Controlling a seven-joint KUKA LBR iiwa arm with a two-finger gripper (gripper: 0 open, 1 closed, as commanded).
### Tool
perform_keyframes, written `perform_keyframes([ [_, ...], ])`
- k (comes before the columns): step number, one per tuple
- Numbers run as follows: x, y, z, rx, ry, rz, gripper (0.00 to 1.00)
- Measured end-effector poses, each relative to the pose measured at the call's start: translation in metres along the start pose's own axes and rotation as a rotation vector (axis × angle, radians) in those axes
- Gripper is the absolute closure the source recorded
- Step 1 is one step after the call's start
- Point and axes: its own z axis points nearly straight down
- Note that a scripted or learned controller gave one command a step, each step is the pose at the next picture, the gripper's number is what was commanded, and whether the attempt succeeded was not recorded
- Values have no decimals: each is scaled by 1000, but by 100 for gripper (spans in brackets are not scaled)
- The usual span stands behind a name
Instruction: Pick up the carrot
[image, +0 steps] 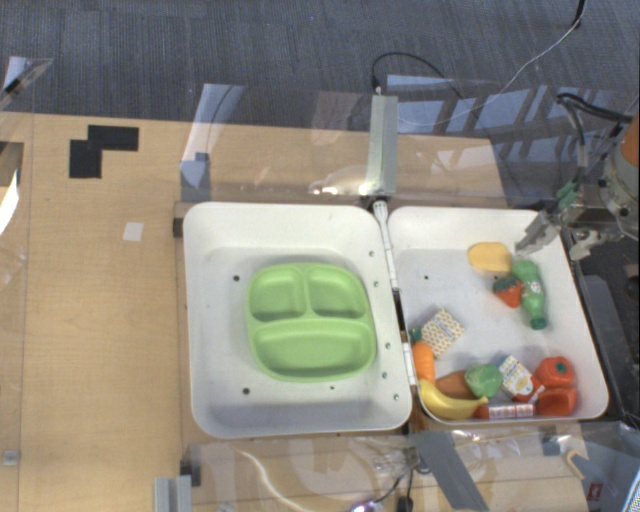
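Carrot (424, 360) in right bin (590, 330) nr left wall, end effector (537, 233) above far edge, grip state unclear

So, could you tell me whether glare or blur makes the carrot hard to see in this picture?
Camera view: glare streaks sit on the clear panels above the bins, not on the carrot, which is evenly lit and fairly sharp in the right bin; the gripper at the right edge looks soft.

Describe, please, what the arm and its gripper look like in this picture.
The gripper is a slim grey metal piece tapering to its tip, with a small green part near its base. Behind it the arm is grey and blocky, with an orange patch at the picture's edge and dark cables running above it.
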Motion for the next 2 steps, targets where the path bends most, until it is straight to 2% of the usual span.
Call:
perform_keyframes([
  [1,-19,62,63,0,0,-2,0],
  [2,7,99,188,-5,-1,-163,0],
])
